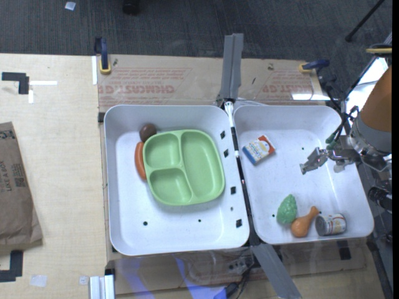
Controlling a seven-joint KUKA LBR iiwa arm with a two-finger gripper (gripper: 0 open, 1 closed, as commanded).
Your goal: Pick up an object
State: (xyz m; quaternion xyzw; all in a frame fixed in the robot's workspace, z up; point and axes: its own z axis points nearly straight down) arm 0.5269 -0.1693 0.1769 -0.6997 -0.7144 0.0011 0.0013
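1. While the arm reaches in from the right, its gripper hangs over the right part of the right bin, pointing left.
2. The two fingers look slightly parted, and nothing sits between them.
3. In the right bin, a small white and blue carton with an orange patch lies toward the far left, well apart from the gripper.
4. Along the near edge of that bin sit a green leafy toy, an orange gourd-shaped toy just beside it, and a small can on its side, just right of the gourd.
5. The left bin holds a green divided plate with three compartments.
6. An orange sausage-shaped toy lies against the plate's left rim, and a dark brown round object sits at its far-left corner.
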